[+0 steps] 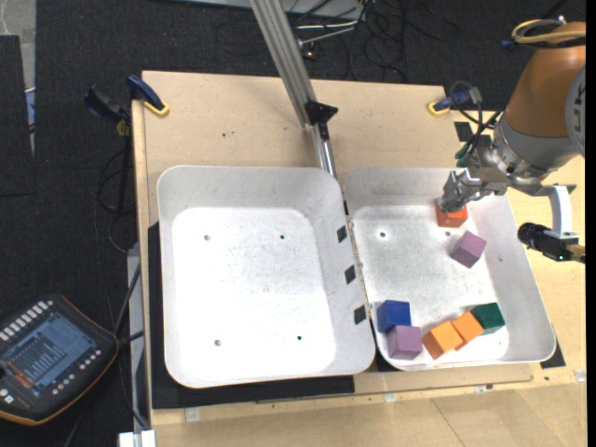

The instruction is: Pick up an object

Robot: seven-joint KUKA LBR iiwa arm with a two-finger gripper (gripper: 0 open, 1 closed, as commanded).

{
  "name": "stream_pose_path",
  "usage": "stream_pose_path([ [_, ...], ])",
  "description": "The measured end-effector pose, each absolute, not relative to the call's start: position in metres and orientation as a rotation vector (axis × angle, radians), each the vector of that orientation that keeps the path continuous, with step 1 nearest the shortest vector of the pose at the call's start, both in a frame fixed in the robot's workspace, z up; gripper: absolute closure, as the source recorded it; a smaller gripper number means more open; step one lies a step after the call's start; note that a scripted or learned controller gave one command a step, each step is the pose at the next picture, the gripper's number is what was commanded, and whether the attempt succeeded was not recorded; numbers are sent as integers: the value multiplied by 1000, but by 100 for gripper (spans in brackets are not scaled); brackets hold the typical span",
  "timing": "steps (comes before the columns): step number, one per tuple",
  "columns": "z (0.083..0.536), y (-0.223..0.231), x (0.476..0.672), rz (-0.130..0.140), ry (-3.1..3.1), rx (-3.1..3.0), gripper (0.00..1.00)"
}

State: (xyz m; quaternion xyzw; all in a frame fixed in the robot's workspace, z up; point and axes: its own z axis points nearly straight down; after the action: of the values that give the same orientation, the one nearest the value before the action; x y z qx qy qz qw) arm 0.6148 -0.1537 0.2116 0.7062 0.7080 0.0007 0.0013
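A small red-orange block (452,216) sits near the far wall of the right bin (419,268). My gripper (455,199) is directly over it, its tip touching or just above the block's top. A purple block (467,248) lies a little nearer, towards the bin's right side. Along the near wall sit a blue block (394,314), a second purple block (404,341), two orange blocks (445,335) side by side and a green block (488,318).
The left bin (251,277) lies beside the right one. A slanted metal pole (284,49) rises from the bench behind the bins. Clamps (147,93) sit at the bench's far corners. A teach pendant (47,357) lies at the lower left.
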Motion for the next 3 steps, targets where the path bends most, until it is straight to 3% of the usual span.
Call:
stream_pose_path([
  [2, 213, -32, 622, 5, 2232, 2211, 100],
  [3, 226, 25, 617, 5, 2232, 2211, 100],
])
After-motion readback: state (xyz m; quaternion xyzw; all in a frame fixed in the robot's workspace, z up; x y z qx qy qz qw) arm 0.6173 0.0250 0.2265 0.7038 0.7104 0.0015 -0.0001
